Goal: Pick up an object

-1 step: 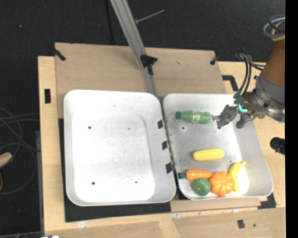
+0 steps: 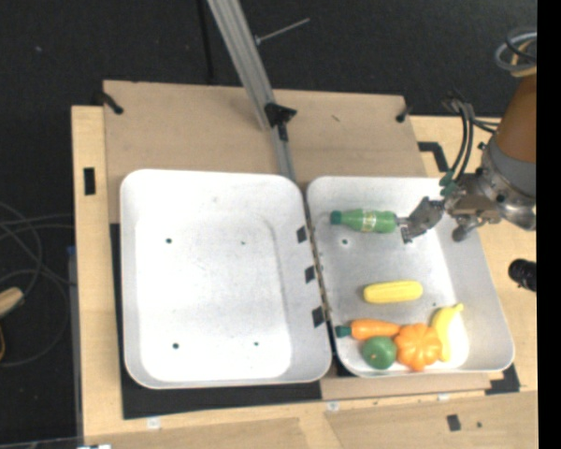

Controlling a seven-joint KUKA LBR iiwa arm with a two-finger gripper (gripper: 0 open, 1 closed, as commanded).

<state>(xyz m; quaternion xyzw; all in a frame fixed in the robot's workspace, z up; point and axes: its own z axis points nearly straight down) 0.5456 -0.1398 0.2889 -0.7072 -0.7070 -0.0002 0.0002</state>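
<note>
The right-hand bin (image 2: pixel 467 251) serves as the landmark, since every pickable thing lies inside it. A green bottle (image 2: pixel 364 220) lies on its side near the bin's far wall, well apart from the rest, which makes it the easiest target to reach without nudging neighbours. Toward the middle of the bin lies a yellow corn cob (image 2: pixel 393 292), also alone. Along the bin's near wall a carrot (image 2: pixel 374 328), a green pepper (image 2: pixel 379 352), an orange pepper (image 2: pixel 419 344) and a banana (image 2: pixel 446 324) crowd together, touching or almost so; a grasp there would likely jostle several at once.

The hand (image 2: pixel 437 218) hangs over the far right part of the bin, just beside the bottle's cap end, with its two fingers spread apart and nothing between them. That stance suggests an approach toward the bottle rather than the cluster, though no grasp is made yet. The other bin (image 2: pixel 215 279) sits beside the landmark on the wooden surface (image 2: pixel 355 138).
</note>
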